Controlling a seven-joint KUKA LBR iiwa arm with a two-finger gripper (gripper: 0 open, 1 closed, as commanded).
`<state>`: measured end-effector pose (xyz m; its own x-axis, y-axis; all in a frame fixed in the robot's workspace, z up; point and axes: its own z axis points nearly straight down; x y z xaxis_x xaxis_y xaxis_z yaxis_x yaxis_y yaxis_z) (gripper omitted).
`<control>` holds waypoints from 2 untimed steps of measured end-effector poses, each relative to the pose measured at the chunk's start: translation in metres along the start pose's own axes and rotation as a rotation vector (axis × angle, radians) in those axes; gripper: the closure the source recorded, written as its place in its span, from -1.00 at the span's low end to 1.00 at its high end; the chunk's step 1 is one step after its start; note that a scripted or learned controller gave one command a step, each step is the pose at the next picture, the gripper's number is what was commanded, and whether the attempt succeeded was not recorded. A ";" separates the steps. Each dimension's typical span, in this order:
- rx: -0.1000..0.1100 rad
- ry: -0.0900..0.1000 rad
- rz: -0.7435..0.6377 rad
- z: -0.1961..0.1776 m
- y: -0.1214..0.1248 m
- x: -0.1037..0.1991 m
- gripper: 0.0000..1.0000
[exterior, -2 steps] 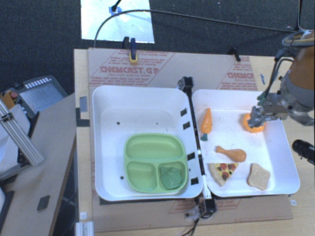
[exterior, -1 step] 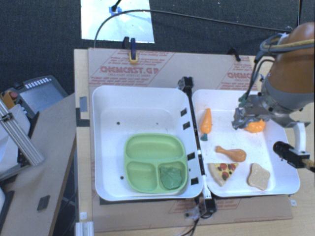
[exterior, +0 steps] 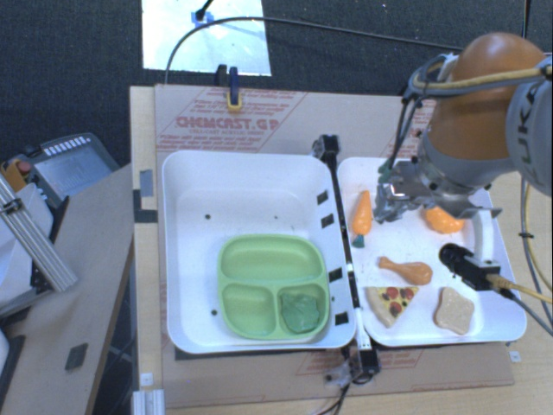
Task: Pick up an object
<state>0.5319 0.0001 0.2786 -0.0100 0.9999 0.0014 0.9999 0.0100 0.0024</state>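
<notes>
Camera view: carrot just left of gripper.

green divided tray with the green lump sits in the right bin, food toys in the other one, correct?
Not quite. The camera view shows the green divided tray, with the green lump in its lower right compartment, in the left bin. The food toys, such as the pizza slice, lie in the other one, the right bin.
</notes>
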 end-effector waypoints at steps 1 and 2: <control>0.003 0.000 0.001 0.025 0.002 0.045 1.00; 0.003 0.000 0.001 0.045 0.011 0.095 1.00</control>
<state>0.5418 0.0952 0.2335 -0.0088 1.0000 0.0014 1.0000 0.0088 -0.0002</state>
